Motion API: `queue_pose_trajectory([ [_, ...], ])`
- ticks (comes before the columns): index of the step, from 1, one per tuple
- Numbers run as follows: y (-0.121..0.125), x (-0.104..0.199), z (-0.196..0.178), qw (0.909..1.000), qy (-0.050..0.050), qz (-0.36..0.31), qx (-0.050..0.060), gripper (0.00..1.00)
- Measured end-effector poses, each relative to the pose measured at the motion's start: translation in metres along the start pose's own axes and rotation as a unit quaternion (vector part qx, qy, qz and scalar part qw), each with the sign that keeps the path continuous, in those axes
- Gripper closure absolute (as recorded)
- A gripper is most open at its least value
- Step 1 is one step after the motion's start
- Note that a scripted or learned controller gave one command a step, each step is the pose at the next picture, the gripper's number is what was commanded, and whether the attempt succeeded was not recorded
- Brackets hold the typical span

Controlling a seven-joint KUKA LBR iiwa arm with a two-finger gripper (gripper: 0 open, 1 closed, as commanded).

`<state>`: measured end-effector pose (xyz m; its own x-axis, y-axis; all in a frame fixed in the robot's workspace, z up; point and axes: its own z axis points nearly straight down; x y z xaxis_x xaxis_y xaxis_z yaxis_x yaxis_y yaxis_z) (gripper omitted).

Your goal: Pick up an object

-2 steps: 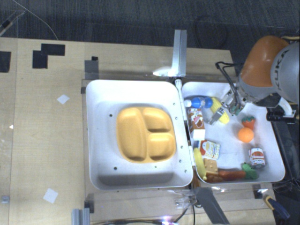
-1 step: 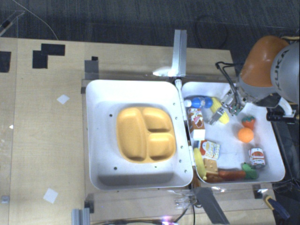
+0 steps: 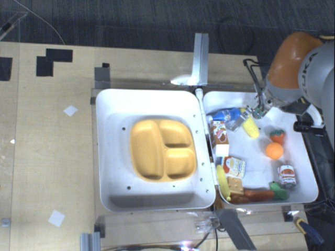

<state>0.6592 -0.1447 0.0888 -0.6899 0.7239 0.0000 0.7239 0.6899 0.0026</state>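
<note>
Risk, crowding: the near end of the right bin (image 3: 309, 192) is packed; the sausage (image 3: 251, 195), cracker (image 3: 235, 184) and banana (image 3: 222, 178) touch or overlap, so a grab there could catch two things or push one against the wall.
Risk, round things: the orange (image 3: 274, 150) looks likely to roll away from closing fingers; the can (image 3: 286, 175) may tip if struck on its side.
Risk, wall: the banana and the red box (image 3: 219, 132) lie along the divider between the bins, where I judge a finger would have little room to get down beside them.
Risk, at the gripper: the gripper (image 3: 257, 110) hangs over the far end of the right bin, just beside the corn (image 3: 250, 126) and the blue packet (image 3: 226, 114); a descent slightly off could nudge the corn aside or pinch only the packet's edge.
Jaws: cannot tell whether apart or together; nothing is seen between them.
Task's thing: no one item is picked out yet; the corn is nearest the gripper and looks the likeliest target.
Right bin, near end: sausage, green piece (image 3: 280, 191), cracker, can, carton (image 3: 235, 166), banana.
Right bin, middle: orange, strawberry (image 3: 278, 136), white block (image 3: 222, 150), red box.
Right bin, far end: corn, blue packet.
Left bin (image 3: 112, 192): one yellow tray (image 3: 161, 149) with three compartments, lying about the middle, nothing in it.
</note>
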Motion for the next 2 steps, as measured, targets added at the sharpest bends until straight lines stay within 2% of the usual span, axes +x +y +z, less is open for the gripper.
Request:
queue_pose_trajectory([
  [1,-0.006,0.022,0.002,0.9813,-0.003,0.193,-0.002,0.00],
  [2,-0.005,0.018,-0.014,0.9817,-0.009,0.190,-0.005,1.00],
])
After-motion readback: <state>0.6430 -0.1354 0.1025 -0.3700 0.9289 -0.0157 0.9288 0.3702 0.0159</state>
